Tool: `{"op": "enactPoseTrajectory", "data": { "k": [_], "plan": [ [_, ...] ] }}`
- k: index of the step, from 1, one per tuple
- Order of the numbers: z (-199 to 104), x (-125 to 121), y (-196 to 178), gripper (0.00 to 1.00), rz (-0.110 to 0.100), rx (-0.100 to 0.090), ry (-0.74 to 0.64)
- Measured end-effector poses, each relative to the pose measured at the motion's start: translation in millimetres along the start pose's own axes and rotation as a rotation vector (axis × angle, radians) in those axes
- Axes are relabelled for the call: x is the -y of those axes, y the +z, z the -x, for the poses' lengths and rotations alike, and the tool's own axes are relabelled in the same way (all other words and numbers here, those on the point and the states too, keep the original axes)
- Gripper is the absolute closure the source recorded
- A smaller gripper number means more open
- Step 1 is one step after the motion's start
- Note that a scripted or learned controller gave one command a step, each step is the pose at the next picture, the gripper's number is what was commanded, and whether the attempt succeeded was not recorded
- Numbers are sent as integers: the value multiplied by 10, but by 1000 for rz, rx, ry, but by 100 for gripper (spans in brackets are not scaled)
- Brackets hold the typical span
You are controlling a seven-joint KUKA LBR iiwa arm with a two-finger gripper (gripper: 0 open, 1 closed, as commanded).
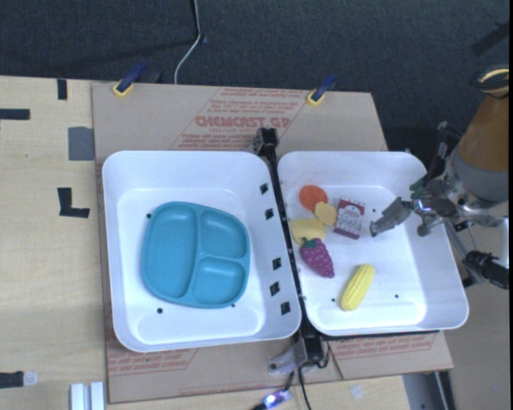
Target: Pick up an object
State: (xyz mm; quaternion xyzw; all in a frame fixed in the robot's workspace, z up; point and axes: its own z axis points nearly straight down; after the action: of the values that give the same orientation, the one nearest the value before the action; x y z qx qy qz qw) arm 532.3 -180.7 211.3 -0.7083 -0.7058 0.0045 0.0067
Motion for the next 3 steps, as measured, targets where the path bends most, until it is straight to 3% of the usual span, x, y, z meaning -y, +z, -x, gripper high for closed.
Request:
{"op": "enactPoseTrajectory", "data": {
  "k": [1,3],
  "plan": [
    [-7,-28,-81,0,14,3,-5],
    [64,97,1110,0,9,2,-4]
  ]
}}
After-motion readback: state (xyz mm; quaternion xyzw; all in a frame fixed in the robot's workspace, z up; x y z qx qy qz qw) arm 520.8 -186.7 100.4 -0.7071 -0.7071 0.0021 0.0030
